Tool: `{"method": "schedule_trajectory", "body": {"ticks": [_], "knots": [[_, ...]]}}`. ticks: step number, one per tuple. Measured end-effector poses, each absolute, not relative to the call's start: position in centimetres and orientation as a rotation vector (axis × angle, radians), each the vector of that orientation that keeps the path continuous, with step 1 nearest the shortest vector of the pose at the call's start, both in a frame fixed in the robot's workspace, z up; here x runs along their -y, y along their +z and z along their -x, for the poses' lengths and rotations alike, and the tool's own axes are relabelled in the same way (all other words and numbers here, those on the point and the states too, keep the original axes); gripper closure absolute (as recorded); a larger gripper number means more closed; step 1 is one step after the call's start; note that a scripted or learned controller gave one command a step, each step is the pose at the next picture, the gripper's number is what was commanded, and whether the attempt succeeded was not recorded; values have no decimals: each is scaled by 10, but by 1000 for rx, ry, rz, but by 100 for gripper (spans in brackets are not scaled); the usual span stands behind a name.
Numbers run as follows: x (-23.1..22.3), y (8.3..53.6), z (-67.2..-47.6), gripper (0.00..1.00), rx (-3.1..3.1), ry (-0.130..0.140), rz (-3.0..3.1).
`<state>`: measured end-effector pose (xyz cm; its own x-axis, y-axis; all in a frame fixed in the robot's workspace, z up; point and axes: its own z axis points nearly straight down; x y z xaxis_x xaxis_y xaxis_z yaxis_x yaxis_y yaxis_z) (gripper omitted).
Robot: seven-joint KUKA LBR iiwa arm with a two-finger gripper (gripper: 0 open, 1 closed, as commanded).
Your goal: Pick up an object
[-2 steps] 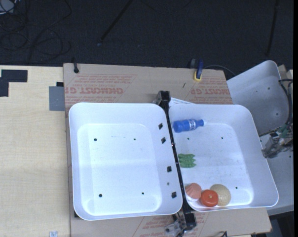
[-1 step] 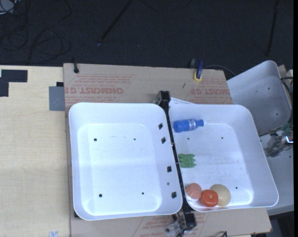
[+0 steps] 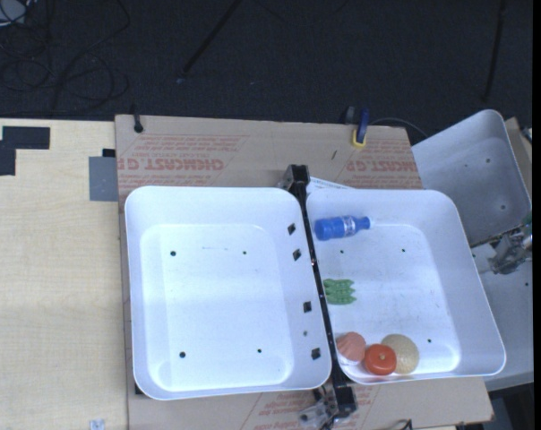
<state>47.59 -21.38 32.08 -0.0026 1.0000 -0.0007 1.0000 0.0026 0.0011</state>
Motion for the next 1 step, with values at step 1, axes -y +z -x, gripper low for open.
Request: {"method": "schedule_trajectory", "body": {"ticks": [1], "knots": [[214,363,-476,100,-2222,1,-2217]]}}
